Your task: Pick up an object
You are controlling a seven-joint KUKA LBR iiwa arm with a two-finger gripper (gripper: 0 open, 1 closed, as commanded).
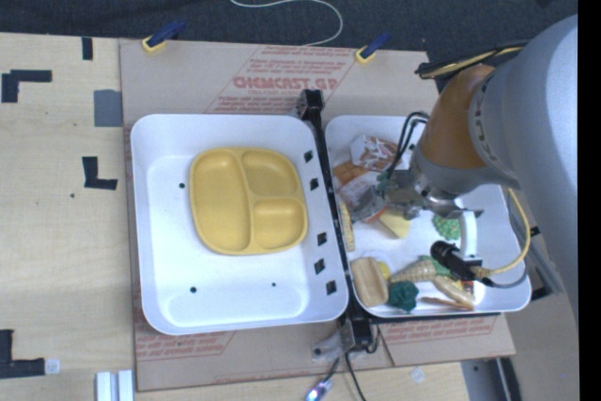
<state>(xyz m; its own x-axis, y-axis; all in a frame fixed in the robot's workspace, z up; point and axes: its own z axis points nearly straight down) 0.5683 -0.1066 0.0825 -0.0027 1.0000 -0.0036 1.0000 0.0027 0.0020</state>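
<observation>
Plastic-looking toy food lay heaped in the right bin (507, 300), a wrapped packet (360, 192) and a pale wedge (396, 225) touching just under the gripper (392, 192), whose grip could not be told. Crowding risked a pinch on two pieces or a slip. A yellow divided plate (249, 200) sat well apart in the left bin (164, 296); green broccoli (404, 296) lay near the front wall.

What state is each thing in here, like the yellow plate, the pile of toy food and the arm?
Yellow divided plate: lying flat, right way up, alone in the left bin.
Toy food pile: jumbled loose in the right bin.
Green toy broccoli: lying near the front rim.
Arm: reaching down over the right bin.
Gripper: low among the toys.
</observation>
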